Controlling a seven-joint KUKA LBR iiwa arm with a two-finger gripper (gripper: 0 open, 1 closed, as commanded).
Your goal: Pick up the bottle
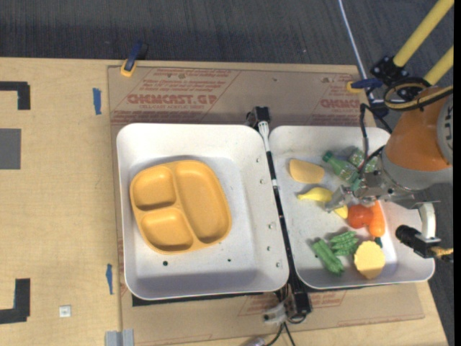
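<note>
Gripper (pixel 358 186), finger state indiscernible, is hovering over the bottle (pixel 341 163), whose long axis is running 10-to-4; yellow toys (pixel 306 170) are crowding its 8 o'clock side.

Arm (pixel 421 146) cut off by right edge of frame. Hand (pixel 358 187) mid-right, fingers too blurred to tell; covers pt of green bottle (pixel 340 163).

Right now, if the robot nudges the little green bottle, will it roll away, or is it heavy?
It would probably roll, because the green bottle lies on its side on the flat floor of the right bin. It looks small and like see-through plastic, so it is likely light and easily knocked. It seems smooth, so it might slip from the gripper.
</note>
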